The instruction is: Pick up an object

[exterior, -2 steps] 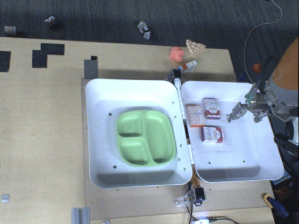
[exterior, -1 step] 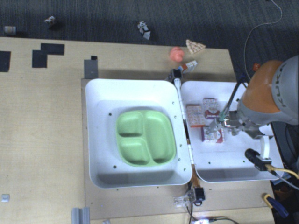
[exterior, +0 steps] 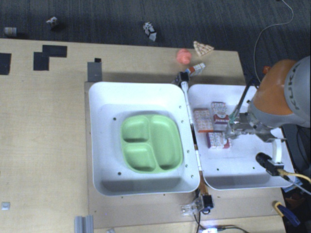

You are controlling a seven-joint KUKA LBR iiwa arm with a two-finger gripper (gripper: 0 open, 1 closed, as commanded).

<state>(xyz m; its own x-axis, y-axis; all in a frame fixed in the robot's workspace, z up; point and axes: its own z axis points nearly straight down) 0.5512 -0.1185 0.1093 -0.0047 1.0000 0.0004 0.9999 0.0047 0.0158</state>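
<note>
We see the tool (exterior: pixel 232 130) low in the right bin (exterior: pixel 243 176), at the end of the grey arm (exterior: pixel 284 98) that reaches in from the right. Its tip sits among a small cluster of flat packets. One packet (exterior: pixel 202 120), reddish and pale, lies just to the tool's left, near the bin's left wall. A second packet (exterior: pixel 218 109) lies just above the tool, toward the far side of the bin. A third packet (exterior: pixel 214 140) lies right beneath the tip, touching or nearly touching it. We cannot tell whether the tool is spread or closed, since its tip blurs into the packets under it, and we see nothing clearly caught in it.

The left bin (exterior: pixel 104 130) holds a green tray (exterior: pixel 150 142) with three compartments, lying flat in the middle and well apart from the tool.

On the worktop (exterior: pixel 43 144) beyond the bins, a pink ball (exterior: pixel 183 56) rests near the far edge, with a tan wedge (exterior: pixel 203 48) just to its right.
</note>
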